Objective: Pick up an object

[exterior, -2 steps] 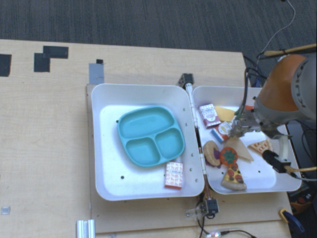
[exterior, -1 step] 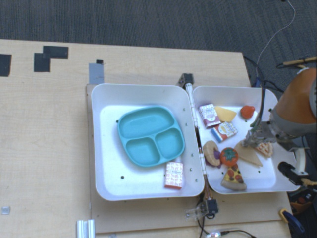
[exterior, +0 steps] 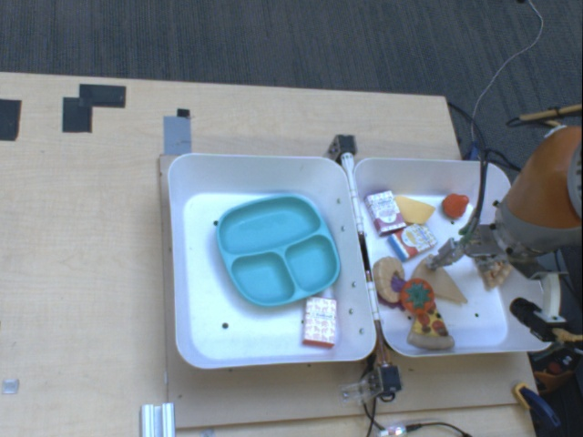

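Bench (exterior: 82, 271): pale wood-grain top, carrying 2 shallow white bins side by side.

Left bin (exterior: 187, 271): smooth, glossy plastic with rounded corners. Contents:
- 1 teal divided plate (exterior: 277, 249), 3 compartments, hard moulded plastic, lying flat near the middle.
- 1 small red-and-white carton (exterior: 320, 321), boxy, resting just beside the plate's lower right corner.

Right bin (exterior: 487, 330): same make. Contents, clustered in its left and middle part:
- 1 small printed carton (exterior: 383, 211) and 1 second printed carton (exterior: 419, 238), both box-shaped, flat faces and crisp edges.
- 1 yellow wedge (exterior: 416, 210), like toy cheese, and 1 red round piece (exterior: 455, 206), like a toy tomato, near the far wall.
- 1 tan flat piece (exterior: 446, 285) and 1 tan oval piece (exterior: 389, 276), wood-like.
- 1 pizza-slice toy (exterior: 422, 309), bright, with raised toppings, at the near edge.

Gripper (exterior: 446, 255): metallic, low in the right bin, just above the tan flat piece and beside the second printed carton. Whether it is spread or closed I cannot tell. Nothing is visibly held.

Handling estimate: every piece looks light and rigid, not fragile. The cartons probably offer the best hold, taken across their 2 parallel narrow sides, though thin card may dent under force. The round red piece is likely slippery and prone to roll. The flat tan pieces lie close to the floor, so little edge is offered; crowding also risks nudging neighbours.
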